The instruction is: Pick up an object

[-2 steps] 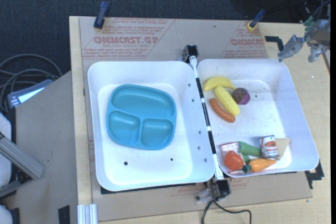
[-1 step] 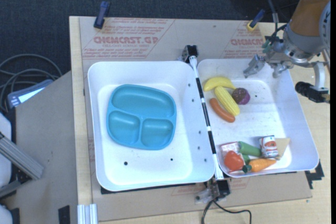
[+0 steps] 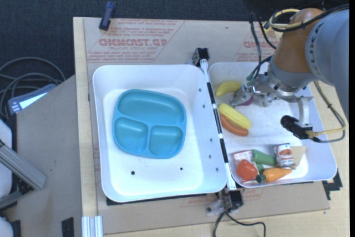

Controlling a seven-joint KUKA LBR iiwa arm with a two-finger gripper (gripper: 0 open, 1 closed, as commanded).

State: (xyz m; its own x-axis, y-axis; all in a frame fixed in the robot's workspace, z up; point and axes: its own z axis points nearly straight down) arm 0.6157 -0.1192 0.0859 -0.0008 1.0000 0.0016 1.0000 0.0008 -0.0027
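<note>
Though largely covered by both bins, bench entered first: brown sheet with red print, set level to carry everything else.

Left bin: white, shallow, pressed side by side against its twin.

Right bin: white, shallow, stock crowded toward its left and near sides, middle floor bare.

Arm: grey with orange band, entering from the right, upper part cut off by the picture edge, bent down over the far half of the right bin.

Plate: blue, three compartments, flat in the middle of the left bin, well apart from the arm.

Gripper: low over the far left part of the right bin, just beside the banana, judged to be lining up on something there. Grip state impossible to tell from this view.

Corn: yellow, aslant on top of an orange-red item, the latter mostly hidden beneath.

Banana: yellow, far left corner of the right bin; probable thing to pick, by nearness alone.

Carrot, tomato, green vegetable, can: bunched along the near edge, touching or nearly so, outlines hard to separate.

Purplish scrap: right at the gripper, too small and shadowed to name; possibly the true target.

Blue clip: far left corner of the bench, outside both bins.
</note>
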